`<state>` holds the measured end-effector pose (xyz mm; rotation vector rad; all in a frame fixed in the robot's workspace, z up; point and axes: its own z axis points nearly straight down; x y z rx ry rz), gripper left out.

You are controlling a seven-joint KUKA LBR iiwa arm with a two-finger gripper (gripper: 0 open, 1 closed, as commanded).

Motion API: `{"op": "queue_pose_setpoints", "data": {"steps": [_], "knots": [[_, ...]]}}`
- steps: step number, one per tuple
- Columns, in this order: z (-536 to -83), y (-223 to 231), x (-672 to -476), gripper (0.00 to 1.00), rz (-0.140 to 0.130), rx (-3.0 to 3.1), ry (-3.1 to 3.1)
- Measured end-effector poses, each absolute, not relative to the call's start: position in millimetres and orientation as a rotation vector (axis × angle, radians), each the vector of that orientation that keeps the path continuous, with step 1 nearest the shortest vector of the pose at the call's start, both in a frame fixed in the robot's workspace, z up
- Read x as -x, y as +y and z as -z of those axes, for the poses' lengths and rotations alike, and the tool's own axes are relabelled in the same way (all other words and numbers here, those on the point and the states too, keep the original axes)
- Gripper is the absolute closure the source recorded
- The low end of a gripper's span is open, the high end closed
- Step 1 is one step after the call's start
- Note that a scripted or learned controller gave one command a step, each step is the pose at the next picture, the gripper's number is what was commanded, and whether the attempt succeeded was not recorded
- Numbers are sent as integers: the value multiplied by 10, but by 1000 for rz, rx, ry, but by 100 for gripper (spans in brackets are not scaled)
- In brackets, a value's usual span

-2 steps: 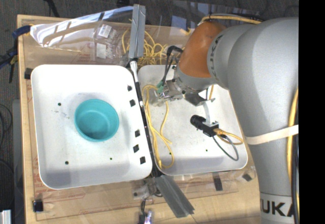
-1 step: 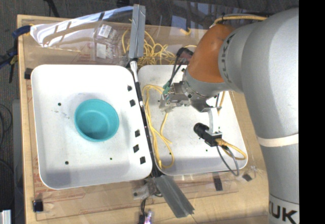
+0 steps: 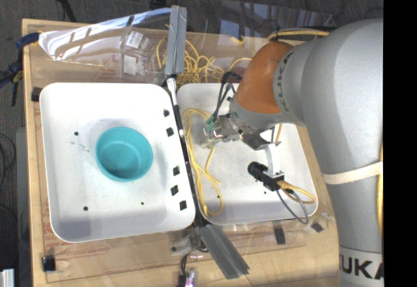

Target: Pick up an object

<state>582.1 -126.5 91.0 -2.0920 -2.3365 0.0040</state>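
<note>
A teal bowl [image 3: 124, 153] sits upright in the middle of the left white bin [image 3: 65, 207]. My gripper [image 3: 216, 131] hangs low over the upper left part of the right white bin [image 3: 241, 214], under the orange wrist band. The wrist and arm hide most of it. A small green patch [image 3: 212, 124] shows at the gripper's tip, and I cannot tell what it is. Nothing can be seen held.
The grey arm covers the right side of the right bin. Loose yellow cable [image 3: 210, 178] loops across that bin's floor near the divider [image 3: 179, 149] between the bins. Clear plastic sheeting [image 3: 130, 45] lies behind the bins.
</note>
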Motion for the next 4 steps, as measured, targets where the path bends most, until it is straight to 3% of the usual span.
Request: {"op": "queue_pose_setpoints", "data": {"steps": [1, 2, 4], "knots": [[-935, -1263, -5237, 0, -3, 2140, -2296], [-1555, -1335, -5366, 0, -2, 2320, -2117], [-1554, -1334, -5365, 0, -2, 2320, -2117]]}}
